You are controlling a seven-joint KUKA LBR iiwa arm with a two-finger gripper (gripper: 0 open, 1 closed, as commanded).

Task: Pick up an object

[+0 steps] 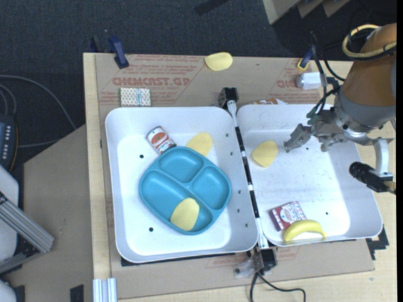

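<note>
Yellow chip point(265, 153) lies just left of the gripper point(313, 137); fingers spread, empty

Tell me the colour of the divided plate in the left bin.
The divided plate is blue, seen clearly in the camera view.

Left white bin point(119, 168) — a blue divided plate point(182, 190) bearing a yellow piece point(185, 214); right bin point(352, 200) — a yellow banana point(304, 230), a red-and-white packet point(288, 214).

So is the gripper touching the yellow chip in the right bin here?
Apart. The camera view shows bare white bin floor between the gripper and the yellow chip, which lies left of it.
</note>
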